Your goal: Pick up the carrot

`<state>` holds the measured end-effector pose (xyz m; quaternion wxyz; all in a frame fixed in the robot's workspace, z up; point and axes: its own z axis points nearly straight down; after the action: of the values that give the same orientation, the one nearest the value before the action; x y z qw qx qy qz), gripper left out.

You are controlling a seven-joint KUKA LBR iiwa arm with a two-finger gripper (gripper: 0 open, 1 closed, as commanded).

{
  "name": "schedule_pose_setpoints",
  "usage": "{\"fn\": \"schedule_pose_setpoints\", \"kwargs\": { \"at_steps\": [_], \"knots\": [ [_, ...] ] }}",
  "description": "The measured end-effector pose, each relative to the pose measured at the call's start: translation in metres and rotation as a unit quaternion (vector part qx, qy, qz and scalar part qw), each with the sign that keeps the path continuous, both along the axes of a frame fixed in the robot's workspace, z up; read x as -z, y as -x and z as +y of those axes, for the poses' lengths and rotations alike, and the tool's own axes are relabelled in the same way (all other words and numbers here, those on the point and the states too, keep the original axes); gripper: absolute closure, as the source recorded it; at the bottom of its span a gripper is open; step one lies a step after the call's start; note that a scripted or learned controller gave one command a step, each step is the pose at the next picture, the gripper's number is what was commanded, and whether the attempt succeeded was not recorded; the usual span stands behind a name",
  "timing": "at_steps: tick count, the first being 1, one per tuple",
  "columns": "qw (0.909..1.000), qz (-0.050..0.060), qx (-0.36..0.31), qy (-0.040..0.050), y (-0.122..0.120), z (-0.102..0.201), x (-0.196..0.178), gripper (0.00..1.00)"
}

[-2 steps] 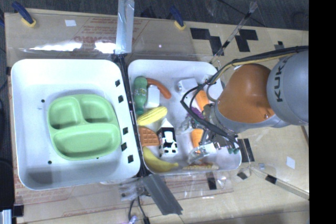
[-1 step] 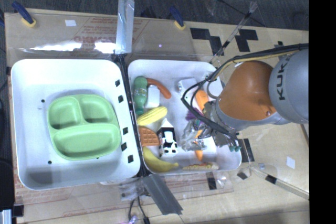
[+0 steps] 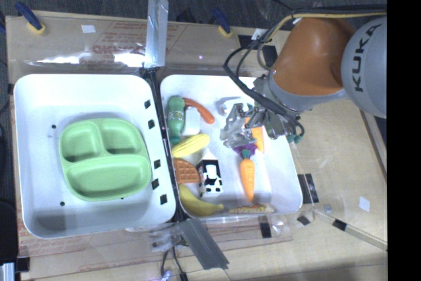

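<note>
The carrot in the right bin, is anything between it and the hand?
Nothing visible stands between them. The hand hovers just above the carrot, at its leafy top end. The cow toy and banana lie off to the side.

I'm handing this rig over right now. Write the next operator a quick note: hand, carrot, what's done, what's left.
Hand: low in the right bin, over its upper middle; I cannot tell from the view whether it is open or shut.
Carrot: lying in the right bin just below the hand, leafy end pointing up toward it. Nothing shows it gripped.
Neighbours: toy cow to the carrot's left, banana at the bin's lower left, corn further left. Green tray sits in the left bin.
Done: the approach, at most.
Left: grip the carrot and lift it.
</note>
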<state>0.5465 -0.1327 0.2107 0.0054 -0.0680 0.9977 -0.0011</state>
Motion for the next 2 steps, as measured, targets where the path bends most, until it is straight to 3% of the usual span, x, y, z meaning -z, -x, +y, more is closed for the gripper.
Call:
{"fn": "schedule_pose_setpoints", "kwargs": {
  "at_steps": [1, 2],
  "knots": [
    [0.9984, 0.004, -0.057, -0.0006, -0.034, 0.052, 0.011, 1.0],
    [0.9895, 0.005, -0.144, 0.0003, -0.03, -0.04, 0.119, 1.0]
  ]
}}
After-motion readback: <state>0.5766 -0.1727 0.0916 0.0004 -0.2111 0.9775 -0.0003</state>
